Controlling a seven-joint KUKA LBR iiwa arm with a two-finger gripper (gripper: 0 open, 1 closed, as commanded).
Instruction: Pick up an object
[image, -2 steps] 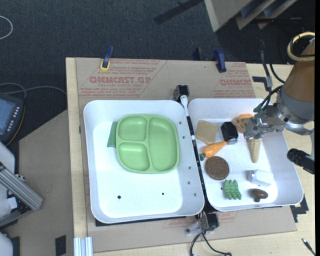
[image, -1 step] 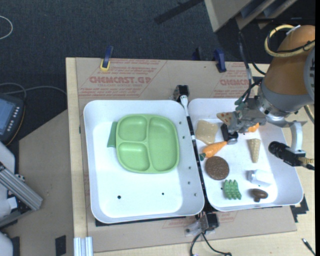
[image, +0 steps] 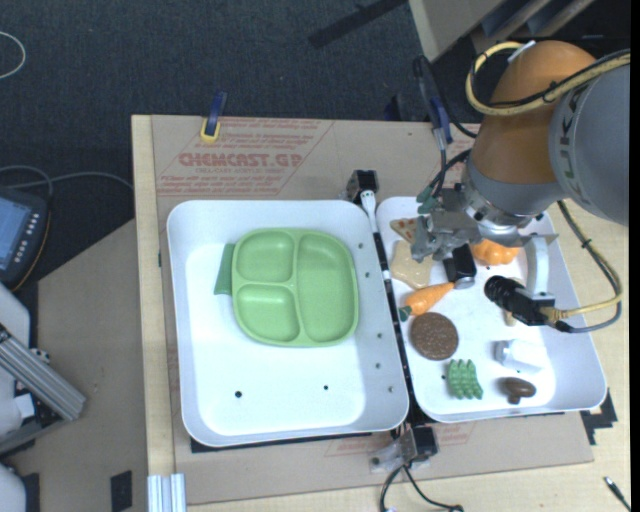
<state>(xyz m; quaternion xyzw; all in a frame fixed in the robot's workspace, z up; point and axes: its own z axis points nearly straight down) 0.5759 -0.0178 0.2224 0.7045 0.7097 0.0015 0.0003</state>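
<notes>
My gripper hangs low over the back left part of the right bin, under the grey arm with its orange band. Just below and left of it lies a pale tan slab. An orange carrot lies in front of the gripper, pointing left. A small orange piece peeks out to the right of the wrist. Toward the front of the bin lie a round brown disc, a green ridged piece, a small white piece and a little brown lump.
The left bin holds a green divided plate in its back half. Both bins rest on a cardboard sheet. A raised rim separates the two bins.
</notes>
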